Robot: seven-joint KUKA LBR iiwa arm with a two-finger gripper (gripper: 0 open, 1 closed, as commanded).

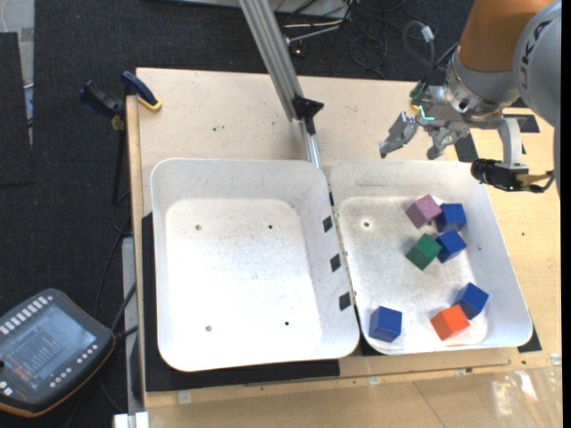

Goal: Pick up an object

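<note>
The camera view shows the gripper (419,138) raised over the surface (223,114) just beyond the far edge of the right bin (504,266), its fingers (398,137) spread apart with nothing between them. In that bin lie a purple cube (424,209), a green cube (423,252), an orange cube (450,321) and four blue cubes, one (385,323) near the front edge; the left bin (169,239) sits alongside.

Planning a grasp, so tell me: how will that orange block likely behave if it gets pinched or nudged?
The orange block looks like a solid cube with flat faces, so it would likely stay rigid and slide, not roll. It touches a blue block and sits near the right bin's rim, so a nudge probably moves both.
</note>
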